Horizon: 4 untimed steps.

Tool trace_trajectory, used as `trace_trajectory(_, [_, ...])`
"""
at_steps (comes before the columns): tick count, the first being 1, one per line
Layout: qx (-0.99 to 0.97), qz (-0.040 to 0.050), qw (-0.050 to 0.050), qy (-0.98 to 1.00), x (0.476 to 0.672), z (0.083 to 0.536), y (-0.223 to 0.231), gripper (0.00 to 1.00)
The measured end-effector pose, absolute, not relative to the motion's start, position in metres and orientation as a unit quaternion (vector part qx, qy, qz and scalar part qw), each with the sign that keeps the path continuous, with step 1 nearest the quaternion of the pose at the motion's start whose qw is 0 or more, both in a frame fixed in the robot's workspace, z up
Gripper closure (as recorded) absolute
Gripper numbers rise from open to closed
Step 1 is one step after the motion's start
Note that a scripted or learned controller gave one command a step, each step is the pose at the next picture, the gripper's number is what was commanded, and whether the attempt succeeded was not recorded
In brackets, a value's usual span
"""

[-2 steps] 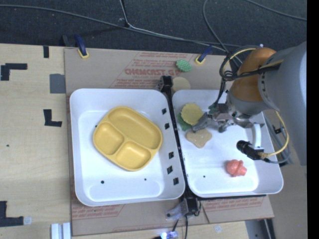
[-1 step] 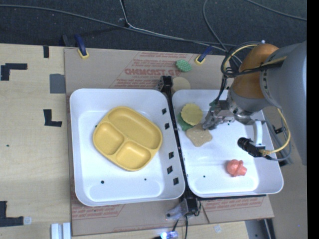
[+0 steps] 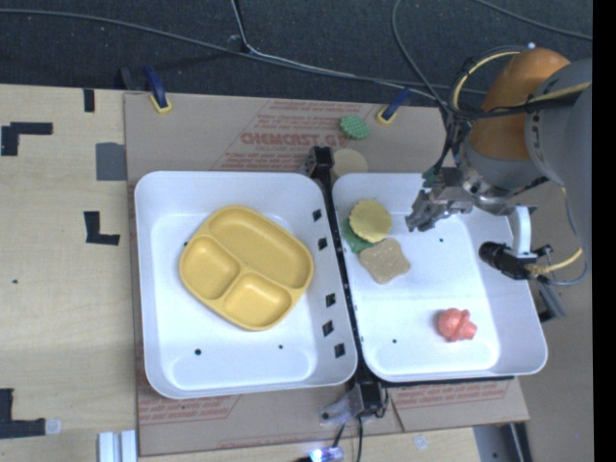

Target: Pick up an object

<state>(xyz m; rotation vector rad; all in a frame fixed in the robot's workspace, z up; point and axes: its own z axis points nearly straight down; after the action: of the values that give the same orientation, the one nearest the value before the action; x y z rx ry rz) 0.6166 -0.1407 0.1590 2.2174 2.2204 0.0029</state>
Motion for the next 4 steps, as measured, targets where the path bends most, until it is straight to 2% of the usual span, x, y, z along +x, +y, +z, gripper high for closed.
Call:
trace_trajectory(2, [0.707, 0.0015, 0.003, 0.708, 0.632, 0.271, -0.144, 1.0])
trace_trajectory(3, [0.705, -0.0003, -0.001, 0.709, 0.623, 0.263, -0.095, 1.0])
trace_trajectory(4, [0.706, -0.0011, -0.002, 0.709, 0.602, 0.245, -0.051, 1.0])
